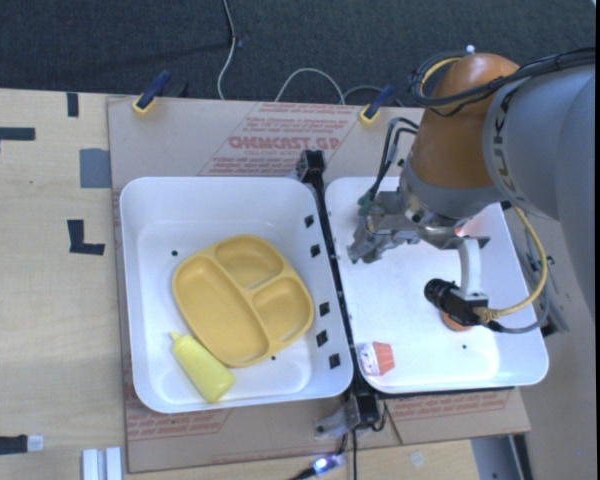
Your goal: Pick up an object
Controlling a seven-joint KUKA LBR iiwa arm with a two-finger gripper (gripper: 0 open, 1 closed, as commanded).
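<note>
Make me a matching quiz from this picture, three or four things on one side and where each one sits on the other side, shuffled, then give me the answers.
Things:
1. yellow divided plate
2. yellow squeeze bottle
3. small orange and white object
4. gripper

Places:
A. near front edge of the right bin
B. middle of the left bin
C. over the right bin's left part, by the divider
D. front left of the left bin, beside the plate

Pairs: 1-B, 2-D, 3-A, 4-C

Claw [365, 248] hangs over right bin [500, 368]; yellow plate [242, 298] in left bin [145, 228].
</note>
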